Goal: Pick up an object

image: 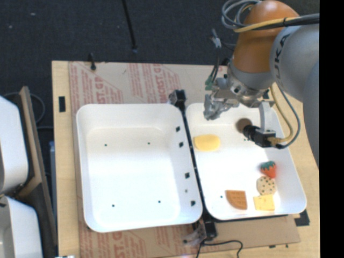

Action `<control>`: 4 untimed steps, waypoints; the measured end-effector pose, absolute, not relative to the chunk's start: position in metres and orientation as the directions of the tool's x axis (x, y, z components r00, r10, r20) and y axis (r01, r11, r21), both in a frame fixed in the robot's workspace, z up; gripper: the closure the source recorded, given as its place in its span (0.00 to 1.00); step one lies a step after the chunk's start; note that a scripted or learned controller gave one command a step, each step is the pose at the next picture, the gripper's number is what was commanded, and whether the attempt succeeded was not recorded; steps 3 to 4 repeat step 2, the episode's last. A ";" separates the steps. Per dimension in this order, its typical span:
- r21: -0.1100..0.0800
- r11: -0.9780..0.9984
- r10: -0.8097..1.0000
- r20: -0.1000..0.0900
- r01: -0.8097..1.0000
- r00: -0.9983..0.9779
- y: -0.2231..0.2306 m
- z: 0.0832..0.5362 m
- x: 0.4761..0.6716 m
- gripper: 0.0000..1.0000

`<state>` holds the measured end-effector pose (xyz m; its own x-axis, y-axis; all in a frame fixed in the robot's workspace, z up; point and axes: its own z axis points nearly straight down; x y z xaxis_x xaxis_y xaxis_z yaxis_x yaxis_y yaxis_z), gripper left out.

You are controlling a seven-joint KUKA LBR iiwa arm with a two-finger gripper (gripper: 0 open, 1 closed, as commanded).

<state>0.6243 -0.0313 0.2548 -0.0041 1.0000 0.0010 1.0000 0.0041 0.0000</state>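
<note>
A wooden bench (62,160) carries a sheet of brown cardboard (134,82) printed with red lettering, spread under two shallow white bins. The left bin (86,165) and the right bin (293,184) sit side by side on the cardboard, touching along a black divider strip (189,155) with clips.
</note>
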 end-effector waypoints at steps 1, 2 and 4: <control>0.000 0.003 1.000 0.001 1.000 -0.003 0.023 0.243 0.621 1.00; 0.000 0.004 1.000 0.001 1.000 -0.004 0.074 0.237 0.631 1.00; 0.000 0.004 1.000 0.001 1.000 -0.004 0.074 0.237 0.631 1.00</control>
